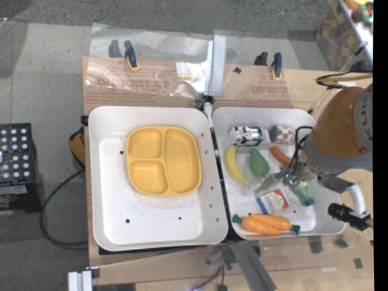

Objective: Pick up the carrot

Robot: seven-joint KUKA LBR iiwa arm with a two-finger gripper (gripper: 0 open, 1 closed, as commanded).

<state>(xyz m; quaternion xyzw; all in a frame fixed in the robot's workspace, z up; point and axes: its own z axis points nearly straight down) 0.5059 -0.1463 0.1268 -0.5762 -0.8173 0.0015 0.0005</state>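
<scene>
The grey and orange arm [339,132] is leaning in from the right, and its bulk is covering the right side of the right bin [242,115], so whatever is lying under it is staying out of sight. The left bin [115,223] is sitting beside it, holding a yellow divided plate [163,160] a little toward its far side. Down below the arm's wrist, the gripper [290,177] is hanging over the middle of the right bin; its metal tips are blurring into the clutter there, and I cannot tell how far apart they are standing or whether anything is caught between them. The carrot [267,224] is lying on its side along the near edge of the right bin, well apart from the gripper and nearer than it, green ends showing at both tips, so it may be two carrots lying together; I cannot be sure. A banana [234,165] is curving along the left side of that bin, with a green vegetable [259,163] just beside it. A small flat packet [273,201] is resting just beyond the carrot. A green bottle-like item [303,193] is half tucked under the arm. Toward the far wall, a black and white carton [247,135], a small can [282,134] and a reddish sausage-shaped piece [280,155] are sitting close together, the last two partly cut off by the arm.
</scene>
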